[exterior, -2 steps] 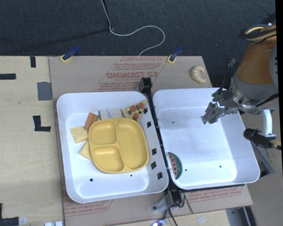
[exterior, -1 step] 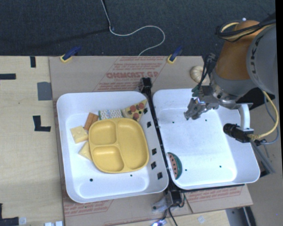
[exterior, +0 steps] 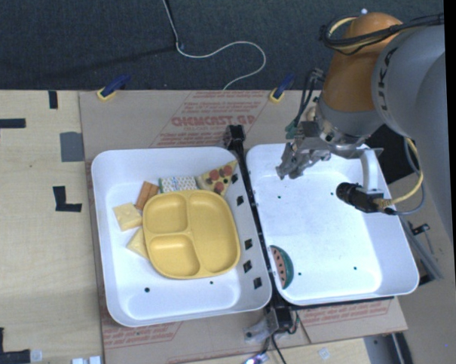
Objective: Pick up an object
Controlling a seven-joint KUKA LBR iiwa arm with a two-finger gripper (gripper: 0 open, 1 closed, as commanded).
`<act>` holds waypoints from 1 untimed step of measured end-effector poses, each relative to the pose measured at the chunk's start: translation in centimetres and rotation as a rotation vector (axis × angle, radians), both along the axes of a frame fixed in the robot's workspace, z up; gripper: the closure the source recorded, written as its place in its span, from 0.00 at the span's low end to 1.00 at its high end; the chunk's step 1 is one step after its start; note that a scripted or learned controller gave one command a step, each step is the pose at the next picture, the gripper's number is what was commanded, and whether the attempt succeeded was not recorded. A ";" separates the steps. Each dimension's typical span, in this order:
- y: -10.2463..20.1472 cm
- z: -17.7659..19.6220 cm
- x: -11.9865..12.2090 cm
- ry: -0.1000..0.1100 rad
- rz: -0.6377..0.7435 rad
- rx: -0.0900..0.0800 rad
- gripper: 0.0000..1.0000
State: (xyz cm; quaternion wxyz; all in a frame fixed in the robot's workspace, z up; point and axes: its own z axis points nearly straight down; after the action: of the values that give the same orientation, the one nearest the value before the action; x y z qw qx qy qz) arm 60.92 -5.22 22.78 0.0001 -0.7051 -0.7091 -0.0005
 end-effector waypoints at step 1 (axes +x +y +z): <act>3.2 -0.9 3.6 0.000 -0.001 0.000 1.00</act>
State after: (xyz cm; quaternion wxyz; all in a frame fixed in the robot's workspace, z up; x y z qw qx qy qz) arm 64.48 -2.06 21.85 0.0001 -0.7053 -0.7089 -0.0002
